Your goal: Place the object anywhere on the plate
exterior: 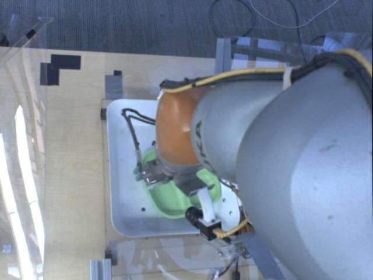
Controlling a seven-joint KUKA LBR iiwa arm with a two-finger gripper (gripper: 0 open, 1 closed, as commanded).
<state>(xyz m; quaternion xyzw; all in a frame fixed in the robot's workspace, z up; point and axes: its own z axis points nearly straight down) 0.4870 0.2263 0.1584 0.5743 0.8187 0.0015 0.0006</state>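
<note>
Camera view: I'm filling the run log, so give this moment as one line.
arm: over white bin | green plate: in bin, mostly covered by wrist | object: not visible

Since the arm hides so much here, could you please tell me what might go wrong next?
1. The arm covers most of the green plate, so any placement there cannot be checked from this view.
2. The black cable loops down into the white bin beside the wrist; it might snag as the arm moves.

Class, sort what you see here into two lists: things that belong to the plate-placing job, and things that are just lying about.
Job: green plate; white bin holding it; robot arm above the plate.

Lying about: black L-shaped marker on the bench; loose cables on the floor.
</note>
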